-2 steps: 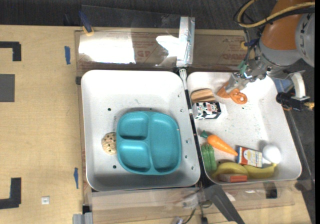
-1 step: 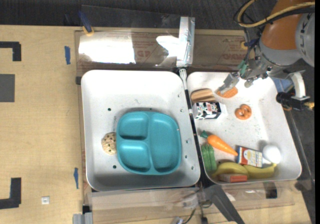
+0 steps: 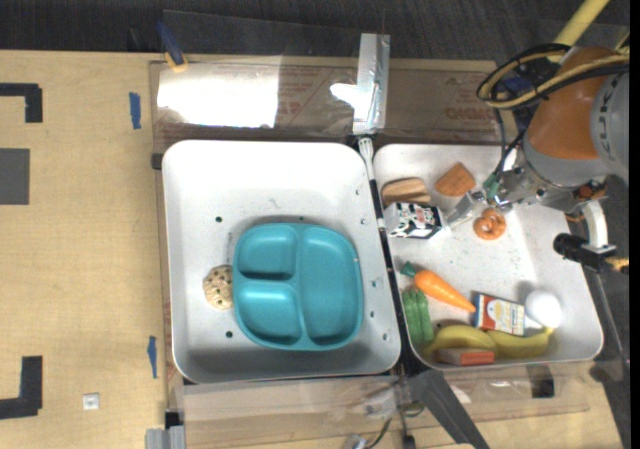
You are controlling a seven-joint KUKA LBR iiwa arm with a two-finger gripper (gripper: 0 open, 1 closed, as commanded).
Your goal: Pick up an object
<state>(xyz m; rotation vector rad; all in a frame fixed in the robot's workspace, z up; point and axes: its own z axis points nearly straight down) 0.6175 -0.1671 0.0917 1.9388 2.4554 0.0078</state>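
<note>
Orange-banded arm (image 3: pixel 575 122) reaches in from the frame's right, claw (image 3: pixel 478 205) low over the upper part of the right bin (image 3: pixel 585 337); can't tell if it's open or closed. Small orange ring piece (image 3: pixel 489 226) lies just below-right of the claw, orange wedge (image 3: pixel 455 179) just up-left. Carrot (image 3: pixel 442 288), juice carton (image 3: pixel 498 314), banana (image 3: pixel 490 341) and white ball (image 3: pixel 544 309) sit well apart toward the lower right. Left bin (image 3: pixel 190 177) holds a teal divided plate (image 3: pixel 298 283) with a cookie (image 3: pixel 217 286) beside it.
</note>
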